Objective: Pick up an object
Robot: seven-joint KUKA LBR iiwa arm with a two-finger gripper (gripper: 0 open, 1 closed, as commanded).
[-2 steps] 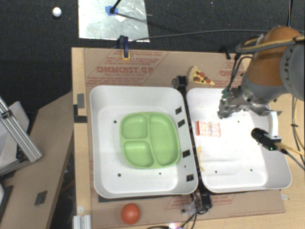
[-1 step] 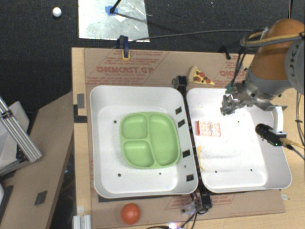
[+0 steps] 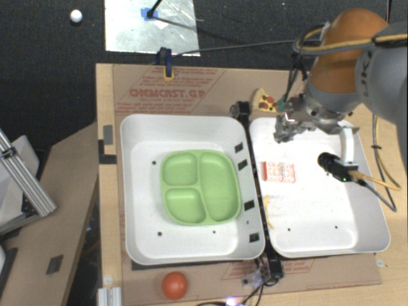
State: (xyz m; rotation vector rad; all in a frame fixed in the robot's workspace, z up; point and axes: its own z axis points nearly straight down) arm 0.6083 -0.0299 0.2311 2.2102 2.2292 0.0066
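The pincer (image 3: 284,132) hangs low over the far left corner of the right bin (image 3: 357,238), and whether it is spread or pressed together I cannot tell from here. Just below it and a touch to the right, a small red-and-white packet (image 3: 279,171) lies flat on the bin floor, apart from the pincer, while a yellow pizza-slice toy (image 3: 264,101) sits just beyond it on the bench past the bin's far rim. Well off to its left a green tray (image 3: 200,187) rests in the left bin (image 3: 140,139), and an orange ball (image 3: 174,285) lies on the bench, nearer than both bins.
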